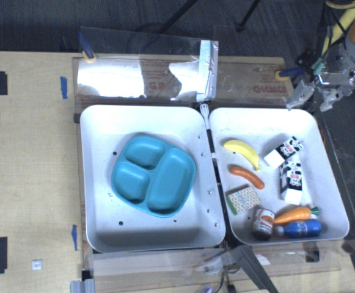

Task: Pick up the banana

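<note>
Front of right bin: blue bottle, carrot and small can, packed close along the near wall.
Mid right bin: patterned packet beside the divider; sausage just behind it; two black-and-white cartons toward the right wall.
Banana: far-left part of right bin, lying flat, curved, just beyond the sausage, apart from the cartons, near the divider.
Left bin: holds a blue compartment tray; not part of this step.
Gripper: beyond the far-right corner of the right bin, outside its rim, well apart from the banana.
Jaws: state cannot be told at this size and angle; nothing seen between them.
Step in hand: approach, judged not yet begun over the target.
Recommended approach: travel left over the bin, centre above the banana's middle, align closing direction across its narrow width.
Caution: descend clear of the sausage and divider wall; likely risk of nudging the sausage or clipping the rim.
</note>
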Available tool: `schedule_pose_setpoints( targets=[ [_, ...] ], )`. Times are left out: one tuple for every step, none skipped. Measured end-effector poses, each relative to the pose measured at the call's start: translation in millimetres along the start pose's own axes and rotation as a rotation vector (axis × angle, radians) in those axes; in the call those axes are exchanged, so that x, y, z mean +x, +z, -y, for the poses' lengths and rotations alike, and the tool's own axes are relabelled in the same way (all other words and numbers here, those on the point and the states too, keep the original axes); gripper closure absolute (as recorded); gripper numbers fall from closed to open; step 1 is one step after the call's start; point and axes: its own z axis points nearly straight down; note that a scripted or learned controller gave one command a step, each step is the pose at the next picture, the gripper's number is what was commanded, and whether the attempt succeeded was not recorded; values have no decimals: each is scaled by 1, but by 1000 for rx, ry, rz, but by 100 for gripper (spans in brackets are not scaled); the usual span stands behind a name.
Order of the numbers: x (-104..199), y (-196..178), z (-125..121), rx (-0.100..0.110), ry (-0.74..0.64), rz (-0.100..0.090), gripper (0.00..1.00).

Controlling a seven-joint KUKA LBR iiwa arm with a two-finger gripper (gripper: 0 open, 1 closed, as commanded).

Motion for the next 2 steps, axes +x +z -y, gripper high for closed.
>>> schedule_pose_setpoints(
  targets=[
    [-44, -143, -21, -2, 271, 3, 0],
    [16, -16, -10, -1, -16, 0, 0]
  ],
)
